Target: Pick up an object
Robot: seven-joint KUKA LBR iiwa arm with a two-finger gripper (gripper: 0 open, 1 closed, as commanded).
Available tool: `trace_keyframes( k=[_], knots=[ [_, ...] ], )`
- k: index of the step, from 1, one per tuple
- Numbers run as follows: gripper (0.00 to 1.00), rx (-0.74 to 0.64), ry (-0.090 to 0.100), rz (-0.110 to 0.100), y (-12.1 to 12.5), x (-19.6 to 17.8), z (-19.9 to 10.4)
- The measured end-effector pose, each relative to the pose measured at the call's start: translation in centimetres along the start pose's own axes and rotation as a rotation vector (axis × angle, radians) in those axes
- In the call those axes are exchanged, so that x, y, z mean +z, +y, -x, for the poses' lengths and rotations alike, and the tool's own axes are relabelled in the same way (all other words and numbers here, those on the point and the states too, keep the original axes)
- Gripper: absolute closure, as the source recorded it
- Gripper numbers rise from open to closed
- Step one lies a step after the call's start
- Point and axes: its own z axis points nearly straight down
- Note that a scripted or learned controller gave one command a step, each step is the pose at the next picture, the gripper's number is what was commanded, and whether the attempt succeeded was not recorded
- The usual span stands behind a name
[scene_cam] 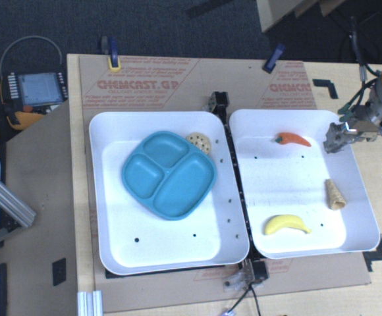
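**Gripper at the right bin's far edge, three candidates loose below**

Nearest the camera, along the front of the right bin point(359, 239): a yellow banana point(286, 225), lying flat on the white floor, curved ends pointing toward the front rim. Well apart from its neighbours, so open to a straight descent.

A little farther back and close to the bin's right wall: a tan cone-shaped piece point(335, 194), lying lengthwise front to back. Probably awkward to take, with that wall just beside it.

Across the divide, in the left bin point(102, 176): a blue sectioned plate point(169, 174), sitting near the middle and turned at an angle. Tucked behind its far right edge and partly covered by it, a speckled round cookie point(199, 141).

Farther still, at the back of the right bin: an orange carrot-like toy with a green tip point(292, 139), lying crosswise, free on all sides.

At about the same depth, over the bin's right rim: the gripper point(336, 139), hung from the grey wrist reaching in from the right. Nothing visible between its fingers; how wide apart, impossible to tell at this size and angle. Likely a staging position, with the carrot toy the nearest target and nothing picked yet.
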Motion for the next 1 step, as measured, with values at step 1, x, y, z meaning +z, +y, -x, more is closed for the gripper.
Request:
trace_keyframes(
  k=[1],
  knots=[
    [1.0, -0.003, 0.005, -0.01, 1.11, 1.07, -4.29]
  ],
)
